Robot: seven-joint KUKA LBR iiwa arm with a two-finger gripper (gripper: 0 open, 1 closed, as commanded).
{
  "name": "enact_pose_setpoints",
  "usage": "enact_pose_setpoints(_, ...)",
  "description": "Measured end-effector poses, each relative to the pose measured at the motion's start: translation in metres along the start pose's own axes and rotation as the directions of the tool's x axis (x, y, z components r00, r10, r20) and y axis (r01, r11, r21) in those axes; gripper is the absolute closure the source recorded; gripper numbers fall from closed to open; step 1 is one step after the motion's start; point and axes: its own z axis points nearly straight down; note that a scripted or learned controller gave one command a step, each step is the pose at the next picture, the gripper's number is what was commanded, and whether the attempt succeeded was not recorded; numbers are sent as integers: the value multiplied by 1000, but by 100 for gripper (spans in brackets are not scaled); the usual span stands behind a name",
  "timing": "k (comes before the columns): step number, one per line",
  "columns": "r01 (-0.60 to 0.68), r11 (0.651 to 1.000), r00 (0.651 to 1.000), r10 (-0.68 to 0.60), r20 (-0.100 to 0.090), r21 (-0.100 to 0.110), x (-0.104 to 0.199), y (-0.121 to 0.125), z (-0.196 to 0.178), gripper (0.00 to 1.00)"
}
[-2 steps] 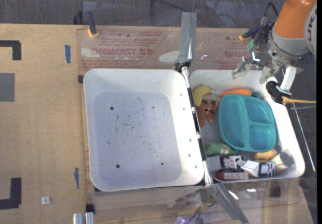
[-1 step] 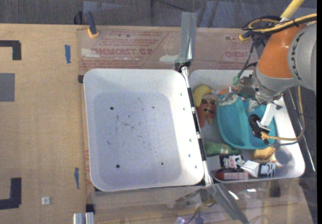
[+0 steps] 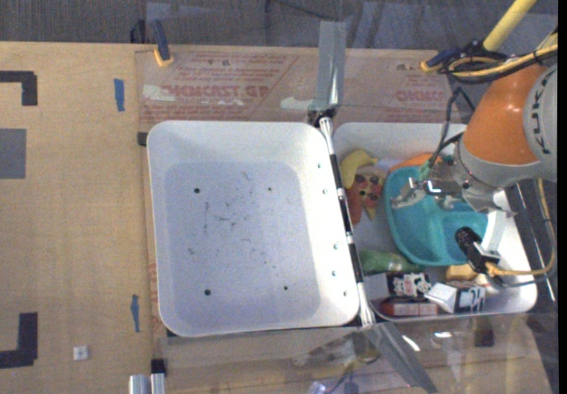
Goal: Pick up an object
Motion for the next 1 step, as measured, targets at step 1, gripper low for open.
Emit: enact_pose_setpoints(1,-7,1000,1000,7,14,-13,-7,3,-13,100)
